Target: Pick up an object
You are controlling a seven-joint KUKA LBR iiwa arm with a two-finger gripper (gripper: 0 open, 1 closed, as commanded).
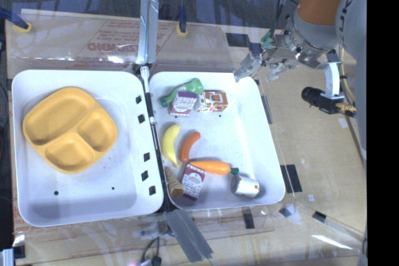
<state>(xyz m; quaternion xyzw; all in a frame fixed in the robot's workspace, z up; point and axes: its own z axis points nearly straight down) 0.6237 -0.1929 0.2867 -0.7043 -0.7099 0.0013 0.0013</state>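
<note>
**Camera view: gripper poised off the corner of the right bin, nothing in hand**

The gripper (pixel 257 69) hangs at the far right corner of the right bin (pixel 269 152), its two fingers spread apart with nothing between them. Every candidate lies on the bin floor, below and to the left of the fingertips. Nearest them is a pair of small cartons (pixel 199 101), touching each other, with a green toy vegetable (pixel 187 88) pressed against their far side. Further from the fingers, a toy banana (pixel 171 144) and a toy sausage (pixel 189 146) lie side by side, a toy carrot (pixel 211 167) just beyond, then a small can (pixel 246 186) and a third carton (pixel 192 182) near the front wall. The left bin (pixel 25 202) bears a yellow divided plate (pixel 68 128).

To pick well, I would choose a piece with free space on both sides. The carrot or the sausage looks best: slim and clear of the walls. The fingers should straddle the narrow width, crosswise to its length, descend fully, then close. The cartons look risky, since one finger would likely land on the neighbour.
</note>
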